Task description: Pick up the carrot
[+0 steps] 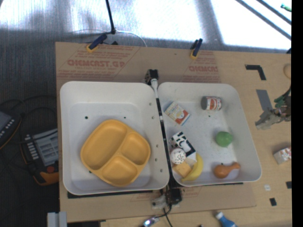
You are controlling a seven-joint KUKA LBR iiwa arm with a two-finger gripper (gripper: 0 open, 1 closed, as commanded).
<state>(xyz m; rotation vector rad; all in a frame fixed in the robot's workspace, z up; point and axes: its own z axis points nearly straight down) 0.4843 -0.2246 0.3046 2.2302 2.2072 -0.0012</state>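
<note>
The carrot (226, 170) is a short orange piece with a paler stub pointing right. It lies in the front right corner of the right bin (246, 126), close to the front wall. A grey metal part that looks like my gripper (273, 116) pokes in at the right edge of the view. It is over the bench outside the right bin, well to the right of and behind the carrot. Nothing is seen held in it.
The right bin also holds a can (211, 103), a small carton (176, 113), a green ball (224, 138), a black and white item (182, 143) and a banana (195, 169). A yellow divided plate (116, 151) lies in the left bin (71, 108).
</note>
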